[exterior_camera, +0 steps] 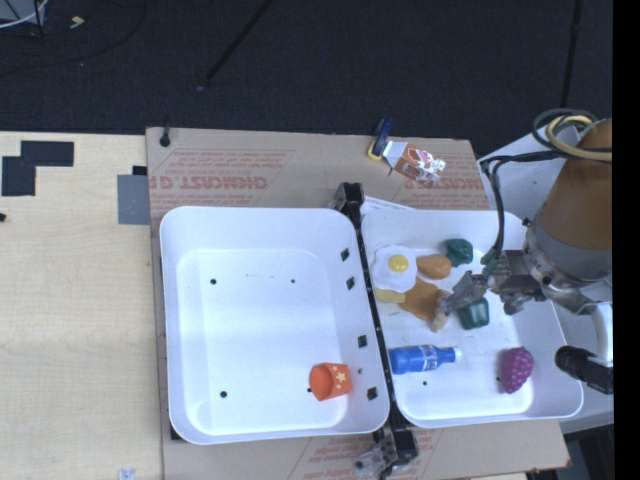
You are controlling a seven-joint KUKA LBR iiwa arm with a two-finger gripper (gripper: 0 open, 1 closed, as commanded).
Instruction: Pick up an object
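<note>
The arm reaches in from the right over the right bin (560,408), and the step in hand looks like the approach: the gripper (462,296) is down among the toys in the middle of that bin, but nothing is lifted yet. Its dark fingers (466,290) point left, toward the cluster of objects, and from this slanted view I cannot tell how far apart they stand, nor whether anything lies between them.

The likely targets sit close together. A small dark green block (474,314) lies just at the gripper's near side, perhaps touching it. A brown-orange flat piece (424,300) lies just left of the fingertips, and beyond it a fried egg toy (396,267) and an orange lump (434,265). Another green piece (459,251) lies on the far side. Nearer the front of the bin lie a blue bottle (421,358) on its side and a purple bunch of grapes (516,368), both apart from the gripper.

The left bin (200,230) holds an orange cup with a star (330,380) near its front right corner.

The next move, as I judge it, calls for closing on one single item, then a straight lift; the crowding makes a stray nudge or a two-item pinch the risk
</note>
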